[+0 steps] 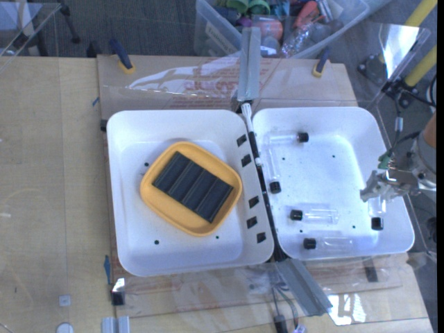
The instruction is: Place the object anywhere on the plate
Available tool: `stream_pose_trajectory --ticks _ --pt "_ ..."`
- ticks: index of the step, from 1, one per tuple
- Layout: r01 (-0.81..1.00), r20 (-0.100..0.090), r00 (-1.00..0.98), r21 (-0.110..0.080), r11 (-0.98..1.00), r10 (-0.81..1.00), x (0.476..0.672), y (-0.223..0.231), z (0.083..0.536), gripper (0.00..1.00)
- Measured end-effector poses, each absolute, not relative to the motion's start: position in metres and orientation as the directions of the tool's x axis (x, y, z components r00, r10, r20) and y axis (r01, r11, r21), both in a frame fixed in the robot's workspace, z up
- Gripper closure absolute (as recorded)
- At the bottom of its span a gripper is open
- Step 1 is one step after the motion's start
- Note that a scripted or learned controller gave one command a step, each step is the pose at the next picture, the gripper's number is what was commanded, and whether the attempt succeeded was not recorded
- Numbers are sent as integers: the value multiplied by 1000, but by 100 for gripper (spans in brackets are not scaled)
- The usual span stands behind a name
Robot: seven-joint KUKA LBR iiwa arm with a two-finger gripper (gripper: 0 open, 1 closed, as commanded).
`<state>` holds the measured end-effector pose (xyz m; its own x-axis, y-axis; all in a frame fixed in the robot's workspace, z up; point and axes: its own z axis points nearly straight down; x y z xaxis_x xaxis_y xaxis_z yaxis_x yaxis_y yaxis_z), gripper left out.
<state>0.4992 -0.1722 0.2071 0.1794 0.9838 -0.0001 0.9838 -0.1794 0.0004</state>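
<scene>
Bench (48,186) of pale wood bears two white bins (125,255); hand (378,198) state unclear.

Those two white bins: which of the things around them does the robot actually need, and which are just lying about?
Needed:
- yellow square plate with a dark ribbed centre
- clear plastic vials with black caps
- pincer

Lying about:
- clear tub of colourful odds and ends
- blue-and-yellow clamps
</scene>
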Motion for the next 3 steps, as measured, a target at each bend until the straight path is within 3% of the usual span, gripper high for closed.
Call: stream_pose_trajectory --ticks 1,2,3 --pt "998 2 67 -4 -67 998 520 -112 183 100" --pt "988 2 -157 -4 157 988 511 -53 184 100" --pt "989 0 -145 0 145 989 548 21 184 100"
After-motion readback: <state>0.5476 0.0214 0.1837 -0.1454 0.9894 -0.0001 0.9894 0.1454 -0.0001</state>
